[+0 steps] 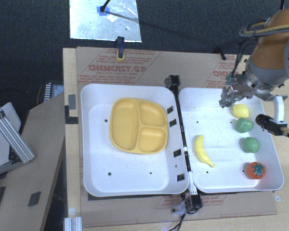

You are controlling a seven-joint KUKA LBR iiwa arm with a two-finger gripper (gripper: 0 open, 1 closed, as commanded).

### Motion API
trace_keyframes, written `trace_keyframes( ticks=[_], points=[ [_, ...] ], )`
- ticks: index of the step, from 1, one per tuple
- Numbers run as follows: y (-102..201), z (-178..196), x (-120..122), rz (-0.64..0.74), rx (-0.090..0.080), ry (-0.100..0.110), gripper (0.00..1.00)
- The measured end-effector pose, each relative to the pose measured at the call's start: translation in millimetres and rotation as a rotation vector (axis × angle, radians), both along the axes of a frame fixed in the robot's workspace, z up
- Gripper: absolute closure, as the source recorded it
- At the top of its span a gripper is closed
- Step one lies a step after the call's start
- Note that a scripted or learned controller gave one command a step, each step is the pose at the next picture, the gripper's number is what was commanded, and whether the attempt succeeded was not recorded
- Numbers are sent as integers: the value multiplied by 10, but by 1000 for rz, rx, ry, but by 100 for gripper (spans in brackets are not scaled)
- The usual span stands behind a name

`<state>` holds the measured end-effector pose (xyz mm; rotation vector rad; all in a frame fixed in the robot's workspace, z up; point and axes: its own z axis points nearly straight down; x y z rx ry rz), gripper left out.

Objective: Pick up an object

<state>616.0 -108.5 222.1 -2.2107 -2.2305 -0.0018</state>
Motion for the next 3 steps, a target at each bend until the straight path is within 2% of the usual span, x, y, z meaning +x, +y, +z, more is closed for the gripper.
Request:
trace_keyframes(
  ticks=[1,3],
  points=[
    [572,-80,-34,1,0,-1,100],
    [1739,-139,-318,2,2,0,100]
  ],
)
